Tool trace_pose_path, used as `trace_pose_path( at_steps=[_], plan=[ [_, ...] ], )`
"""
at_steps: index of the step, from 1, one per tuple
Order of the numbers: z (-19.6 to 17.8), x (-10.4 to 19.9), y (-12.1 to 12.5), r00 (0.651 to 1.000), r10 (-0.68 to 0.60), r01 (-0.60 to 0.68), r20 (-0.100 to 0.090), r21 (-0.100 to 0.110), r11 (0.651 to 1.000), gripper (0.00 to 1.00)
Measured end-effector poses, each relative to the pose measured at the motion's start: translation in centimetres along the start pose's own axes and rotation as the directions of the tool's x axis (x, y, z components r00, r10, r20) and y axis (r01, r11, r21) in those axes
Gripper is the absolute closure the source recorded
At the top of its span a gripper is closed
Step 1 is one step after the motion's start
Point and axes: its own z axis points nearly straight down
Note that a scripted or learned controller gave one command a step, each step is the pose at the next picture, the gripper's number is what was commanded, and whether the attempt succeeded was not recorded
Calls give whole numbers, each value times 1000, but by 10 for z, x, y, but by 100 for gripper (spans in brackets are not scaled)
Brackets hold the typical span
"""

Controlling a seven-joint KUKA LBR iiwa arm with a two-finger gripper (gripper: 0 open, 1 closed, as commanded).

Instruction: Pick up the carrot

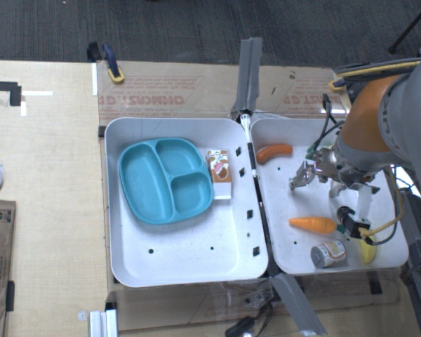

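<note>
The carrot is orange and lies flat on the floor of the right bin, its thin end pointing left. My gripper hangs over the middle of that bin, just above the carrot in the picture and apart from it. Nothing shows held in it. The grey arm with its orange band comes in from the right and hides part of the bin's right side.
An orange-red sausage lies at the back of the right bin. A small tin can and a yellow item sit near its front, close to the carrot. The left bin holds a blue divided plate and a small packet.
</note>
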Motion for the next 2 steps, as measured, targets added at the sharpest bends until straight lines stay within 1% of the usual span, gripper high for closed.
trace_pose_path(
  at_steps=[1,2],
  plan=[
    [0,-63,-61,979,-201,201,-1,0,979,0],
    [0,-12,-94,902,-431,431,-2,1,902,0]
  ],
)
